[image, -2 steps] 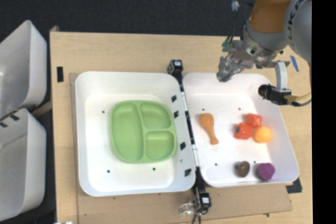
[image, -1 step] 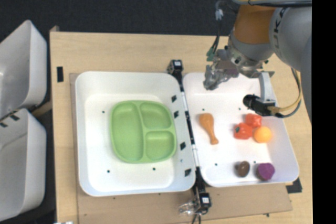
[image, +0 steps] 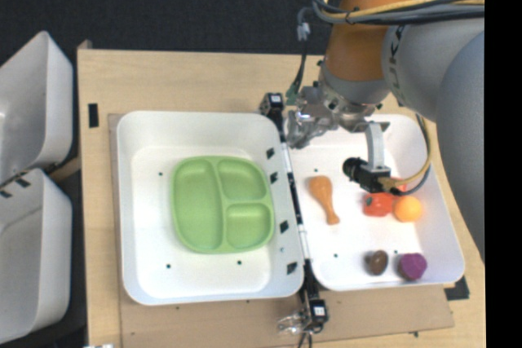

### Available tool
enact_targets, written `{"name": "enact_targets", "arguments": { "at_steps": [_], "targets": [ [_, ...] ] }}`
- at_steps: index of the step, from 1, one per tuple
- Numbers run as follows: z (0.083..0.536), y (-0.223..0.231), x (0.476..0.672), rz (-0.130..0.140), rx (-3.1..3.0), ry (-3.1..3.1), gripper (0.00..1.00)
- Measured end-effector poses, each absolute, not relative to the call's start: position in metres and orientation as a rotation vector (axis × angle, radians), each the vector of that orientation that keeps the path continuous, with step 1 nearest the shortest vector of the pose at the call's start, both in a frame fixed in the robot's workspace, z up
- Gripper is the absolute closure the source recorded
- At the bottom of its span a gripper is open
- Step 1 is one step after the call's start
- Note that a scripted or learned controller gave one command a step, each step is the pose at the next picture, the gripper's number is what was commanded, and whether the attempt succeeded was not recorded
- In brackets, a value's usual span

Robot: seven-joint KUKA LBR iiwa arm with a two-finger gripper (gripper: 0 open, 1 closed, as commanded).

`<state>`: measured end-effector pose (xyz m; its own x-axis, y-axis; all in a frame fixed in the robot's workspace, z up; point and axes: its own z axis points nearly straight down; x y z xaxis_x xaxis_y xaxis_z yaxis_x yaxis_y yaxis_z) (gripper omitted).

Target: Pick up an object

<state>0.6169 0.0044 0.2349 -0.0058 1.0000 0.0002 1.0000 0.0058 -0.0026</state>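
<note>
The claw (image: pixel 303 129) hangs over the upper left corner of the right bin (image: pixel 342 236). In that bin lie a tan drumstick (image: pixel 324 197), a red fruit (image: pixel 377 204) touching an orange ball (image: pixel 408 209), a brown lump (image: pixel 376 262) and a purple lump (image: pixel 412 266). The left bin (image: pixel 147 257) holds a green divided plate (image: pixel 220 204).

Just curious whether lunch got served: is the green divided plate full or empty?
Empty: all three compartments of the green plate show bare green, with nothing resting in them. It lies flat in its white bin.

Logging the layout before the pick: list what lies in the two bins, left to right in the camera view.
green divided plate → orange drumstick toy → red piece → orange ball. The brown piece and purple piece line up with the last two, so they are left out.
</note>
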Motion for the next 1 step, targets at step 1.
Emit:
{"name": "enact_targets", "arguments": {
  "at_steps": [1],
  "targets": [
    [0.2454,0.0582,0.5974,0.002,-2.213,-2.227,1.00]
  ]
}}
